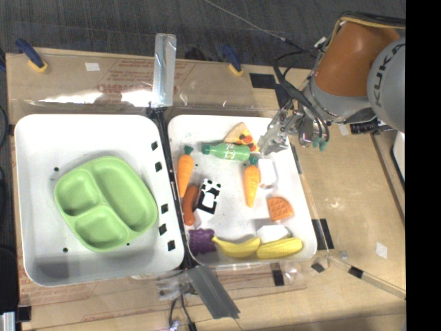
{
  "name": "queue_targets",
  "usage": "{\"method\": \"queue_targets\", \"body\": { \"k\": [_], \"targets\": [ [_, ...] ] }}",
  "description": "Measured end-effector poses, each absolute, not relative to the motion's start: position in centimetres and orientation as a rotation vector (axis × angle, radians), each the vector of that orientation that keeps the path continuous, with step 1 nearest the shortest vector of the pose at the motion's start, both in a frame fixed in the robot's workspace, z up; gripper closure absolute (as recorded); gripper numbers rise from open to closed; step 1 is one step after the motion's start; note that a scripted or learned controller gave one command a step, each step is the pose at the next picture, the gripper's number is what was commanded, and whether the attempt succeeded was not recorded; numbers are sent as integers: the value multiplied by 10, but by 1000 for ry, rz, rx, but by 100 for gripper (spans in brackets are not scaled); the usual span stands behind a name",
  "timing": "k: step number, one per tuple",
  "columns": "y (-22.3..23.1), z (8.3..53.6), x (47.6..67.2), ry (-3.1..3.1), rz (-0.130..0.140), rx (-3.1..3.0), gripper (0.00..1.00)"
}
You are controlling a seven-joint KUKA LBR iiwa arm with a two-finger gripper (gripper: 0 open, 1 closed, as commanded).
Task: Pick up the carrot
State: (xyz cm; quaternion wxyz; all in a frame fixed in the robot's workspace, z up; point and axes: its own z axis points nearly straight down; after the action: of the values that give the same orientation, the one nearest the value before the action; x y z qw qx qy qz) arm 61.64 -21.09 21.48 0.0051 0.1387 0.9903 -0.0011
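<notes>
Orange tapered carrot (pixel 251 184) lying just below green plastic bottle (pixel 227 152); metal two-finger gripper (pixel 270 142) poised right of that bottle, grip state unclear. Best lowered squarely across carrot's middle.

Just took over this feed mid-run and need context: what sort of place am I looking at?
Most likely a robot manipulation lab bench, not a kitchen. Two white bins sit taped to a board; the right one holds toy food such as a carrot, and a KUKA arm's gripper hangs over its edge.
</notes>
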Motion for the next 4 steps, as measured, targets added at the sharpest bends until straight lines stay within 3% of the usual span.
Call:
{"method": "queue_targets", "body": {
  "k": [1, 2, 3, 4],
  "targets": [
    [-212, 315, 575, 3067, -5, 623, 100],
    [-209, 343, 598, 3133, -3, 161, 100],
    [-209, 345, 589, 3123, -1, -338, 100],
    [-210, 350, 528, 3066, -2, -678, 100]
  ]
}}
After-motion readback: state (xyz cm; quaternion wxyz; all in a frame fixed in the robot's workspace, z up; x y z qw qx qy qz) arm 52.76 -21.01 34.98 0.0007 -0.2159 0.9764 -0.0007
